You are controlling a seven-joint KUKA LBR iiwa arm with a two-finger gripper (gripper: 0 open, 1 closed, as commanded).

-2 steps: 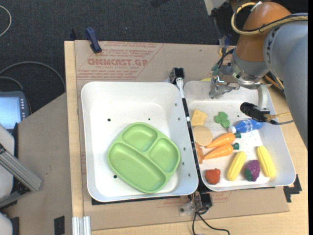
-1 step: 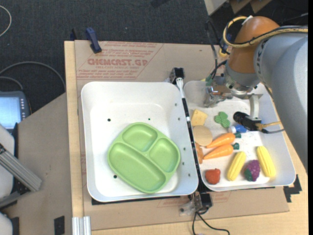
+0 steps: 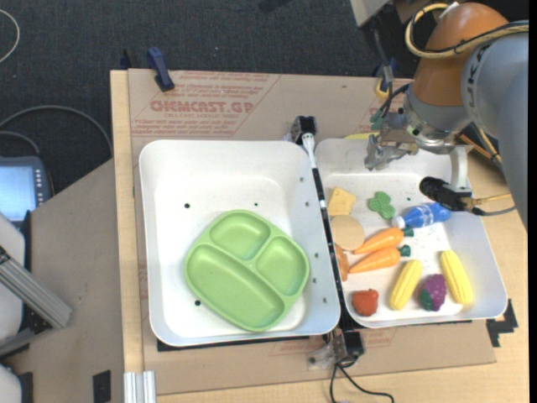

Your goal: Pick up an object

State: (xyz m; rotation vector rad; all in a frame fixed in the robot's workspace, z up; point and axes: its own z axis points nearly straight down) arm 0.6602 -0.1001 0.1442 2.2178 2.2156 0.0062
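green divided plate (image 3: 246,269), orange carrots (image 3: 379,250), yellow corn (image 3: 456,276), white bins (image 3: 159,225)

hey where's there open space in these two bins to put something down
Left bin: a bare strip along the far wall and down the left side of the green tray. Right bin: only the far end, beneath the gripper and beyond the cheese and broccoli. The near half is packed with carrots, corn and other toy food.

Bare floor around tray (image 3: 245,269) — toys (image 3: 394,259) crowded
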